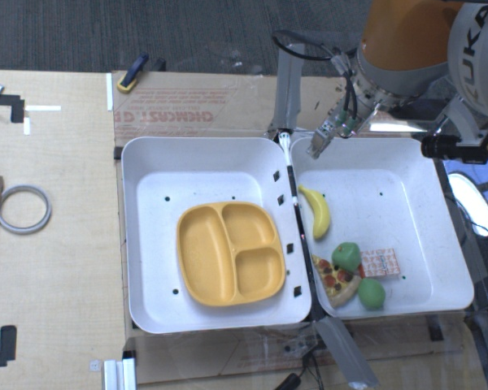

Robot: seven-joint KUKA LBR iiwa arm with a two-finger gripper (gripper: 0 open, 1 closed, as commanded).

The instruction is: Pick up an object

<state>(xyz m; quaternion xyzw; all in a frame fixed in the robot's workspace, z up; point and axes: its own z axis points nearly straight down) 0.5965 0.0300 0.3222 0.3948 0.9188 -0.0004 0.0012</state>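
Camera view, from above at a slant: two white bins side by side on the bench. Left bin [146, 218] with a yellow divided plate [230, 252] lying flat near its middle. Right bin [423, 218] with a cluster of small things toward its near left corner: a banana [315, 210] just beside the dividing wall, then a green apple [347, 256], a pizza slice [335, 280], a second green fruit [372, 293] and a small red-and-white packet [380, 262], all close together, some touching.

Arm reaching in from the right, orange band high in frame; gripper [325, 136] above the far left corner of the right bin, well apart from every object. Impossible to tell how the gripper is set at this angle and size.

Probably still on approach, nothing taken yet. Banana likely the easiest pick: lying apart from the rest, light, probably stiff plastic and somewhat slick, curved. Best taken across its middle, at right angles to its length, with room on both sides. Round fruits apt to roll out of a pinch; packet flat and hard to get under.
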